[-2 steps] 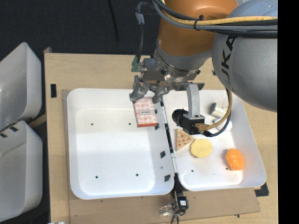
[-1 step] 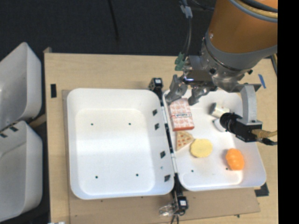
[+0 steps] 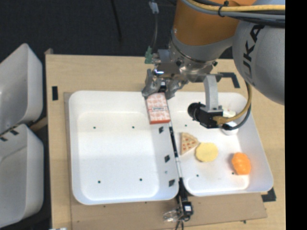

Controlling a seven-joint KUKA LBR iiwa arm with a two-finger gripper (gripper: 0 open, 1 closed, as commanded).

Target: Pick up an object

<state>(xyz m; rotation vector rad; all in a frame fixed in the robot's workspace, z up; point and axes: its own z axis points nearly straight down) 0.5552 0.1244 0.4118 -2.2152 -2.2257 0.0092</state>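
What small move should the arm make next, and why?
Probably lift straight up a little. The tool seems to grip the top of the red patterned box, which hangs over the rim between the two bins; rising first would keep it clear of that rim.

Red-white box (image 3: 158,108) btwn fingers (image 3: 149,87), above bins.

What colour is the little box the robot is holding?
The box is red and white with small print, seen best in the camera view, between the tool's fingers.

Wooden bench (image 3: 110,73), two white bins (image 3: 81,176)
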